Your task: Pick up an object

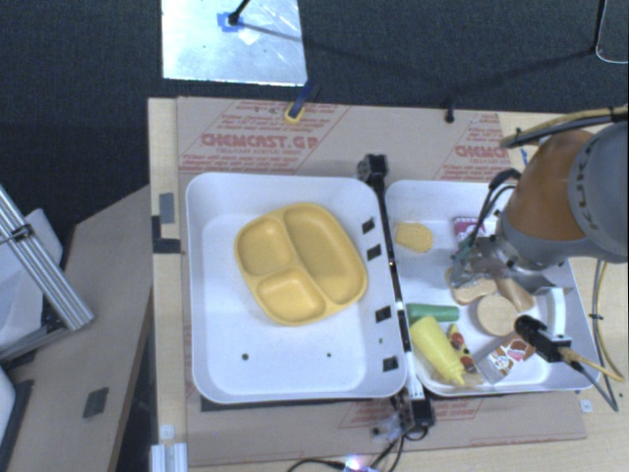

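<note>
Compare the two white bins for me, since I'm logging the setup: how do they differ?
The left bin carries a yellow divided tray; the right bin carries many small items, including a yellow bottle. The arm hangs over the right bin, not the left. Both are shallow and white.

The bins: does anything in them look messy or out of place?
Nothing looks spilled or broken. The yellow tray lies askew alone in the left bin, while the right bin is cluttered: a yellow bottle, green piece, cracker and packets crowd together under the arm.

Divided plate [300,262] in left bin [211,293]; bottle [438,350] in right bin [432,205].
</note>
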Action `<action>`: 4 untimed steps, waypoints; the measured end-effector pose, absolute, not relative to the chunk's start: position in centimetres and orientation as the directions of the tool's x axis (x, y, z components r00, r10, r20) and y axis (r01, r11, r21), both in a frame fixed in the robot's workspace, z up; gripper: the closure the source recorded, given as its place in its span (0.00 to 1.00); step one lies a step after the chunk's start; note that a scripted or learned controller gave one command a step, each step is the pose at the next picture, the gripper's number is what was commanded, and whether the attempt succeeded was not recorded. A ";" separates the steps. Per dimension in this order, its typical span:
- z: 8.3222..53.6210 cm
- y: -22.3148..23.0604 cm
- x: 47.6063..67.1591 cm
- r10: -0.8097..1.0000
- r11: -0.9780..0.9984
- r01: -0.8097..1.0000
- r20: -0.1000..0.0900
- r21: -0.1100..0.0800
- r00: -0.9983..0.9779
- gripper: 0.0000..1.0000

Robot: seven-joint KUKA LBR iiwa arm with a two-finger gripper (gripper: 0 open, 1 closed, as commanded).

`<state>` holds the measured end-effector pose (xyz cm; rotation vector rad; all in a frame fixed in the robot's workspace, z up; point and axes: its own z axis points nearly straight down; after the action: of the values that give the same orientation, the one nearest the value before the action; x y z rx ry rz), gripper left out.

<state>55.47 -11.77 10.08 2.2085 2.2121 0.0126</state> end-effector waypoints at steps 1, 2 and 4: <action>14.7 -11.5 54.9 1.000 0.004 1.000 -0.001 0.004 -0.004 1.00; 21.1 -11.9 55.2 1.000 0.004 1.000 -0.002 0.008 -0.004 1.00; 22.8 -8.7 54.3 1.000 0.007 1.000 0.001 0.001 -0.007 1.00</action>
<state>54.29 -8.74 22.83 2.2130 2.2295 0.0029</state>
